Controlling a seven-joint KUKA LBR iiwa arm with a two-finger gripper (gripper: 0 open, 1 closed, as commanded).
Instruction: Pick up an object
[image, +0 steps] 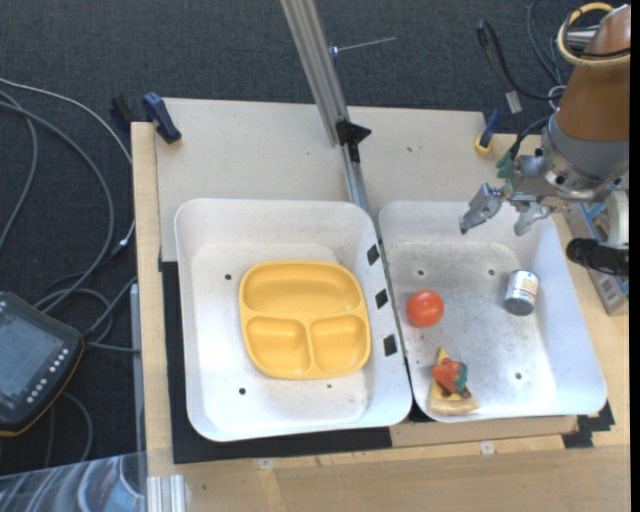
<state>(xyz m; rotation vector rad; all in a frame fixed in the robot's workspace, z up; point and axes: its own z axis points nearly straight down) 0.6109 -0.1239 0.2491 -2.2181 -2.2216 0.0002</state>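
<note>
While the gripper (505, 209) hangs over the right bin's (560, 385) far edge, you see its fingers (478, 212) spread apart, grasping nothing; can (520, 292) and ball (425, 308) lie below.

bench (250, 150) | 2 white bins: left bin (205, 300) | right bin (560, 350)

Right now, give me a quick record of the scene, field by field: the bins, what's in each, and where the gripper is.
left bin: holds a yellow tray with three compartments
right bin: holds a red ball, a can and a pizza toy
ball: near the bin's left wall
can: on its side, right of the ball
pizza toy: at the near edge, below the ball
gripper: open, over the right bin's far edge, holding nothing
</note>
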